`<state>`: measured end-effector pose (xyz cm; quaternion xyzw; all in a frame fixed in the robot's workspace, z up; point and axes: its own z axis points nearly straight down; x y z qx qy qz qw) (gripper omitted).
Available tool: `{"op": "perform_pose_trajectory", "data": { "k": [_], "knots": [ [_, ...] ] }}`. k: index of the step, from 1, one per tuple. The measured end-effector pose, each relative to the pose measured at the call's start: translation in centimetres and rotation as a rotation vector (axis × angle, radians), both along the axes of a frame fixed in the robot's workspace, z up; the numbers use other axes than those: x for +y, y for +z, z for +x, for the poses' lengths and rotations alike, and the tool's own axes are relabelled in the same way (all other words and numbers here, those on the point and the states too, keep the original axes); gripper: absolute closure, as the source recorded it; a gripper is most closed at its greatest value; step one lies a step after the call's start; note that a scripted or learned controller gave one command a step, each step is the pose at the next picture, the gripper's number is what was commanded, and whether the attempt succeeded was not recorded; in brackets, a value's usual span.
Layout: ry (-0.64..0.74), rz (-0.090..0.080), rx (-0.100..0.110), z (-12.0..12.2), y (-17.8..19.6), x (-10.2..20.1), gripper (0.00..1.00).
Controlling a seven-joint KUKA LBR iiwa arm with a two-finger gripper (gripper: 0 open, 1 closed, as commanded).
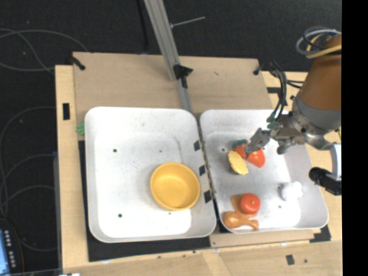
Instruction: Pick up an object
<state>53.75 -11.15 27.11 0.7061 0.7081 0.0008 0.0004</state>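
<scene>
The right bin (305, 211) holds several small items. A red toy vegetable with a green end (255, 157) lies beside a yellow piece (237, 164) in the bin's middle. Nearer the front are a red tomato (249, 202) and an orange-brown piece (240, 220), with a small white object (290, 190) to their right. My gripper (269, 145) hangs over the bin just right of the red vegetable. It is open, one fingertip (255, 143) sits right at the vegetable's upper edge, and nothing shows between the fingers.
A yellow bowl (175, 186) sits in the left bin (115, 154) near the divider. A grey metal pole (164, 33) slants up from behind the bins. Cables run along the arm's wrist (282, 91) at the right.
</scene>
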Motion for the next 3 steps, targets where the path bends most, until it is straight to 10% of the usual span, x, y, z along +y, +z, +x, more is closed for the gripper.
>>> {"op": "perform_pose_trajectory", "data": {
  "k": [3],
  "knots": [
    [-0.004,-0.002,0.007,0.0,-10.5,0.2,0.00]
  ]
}}
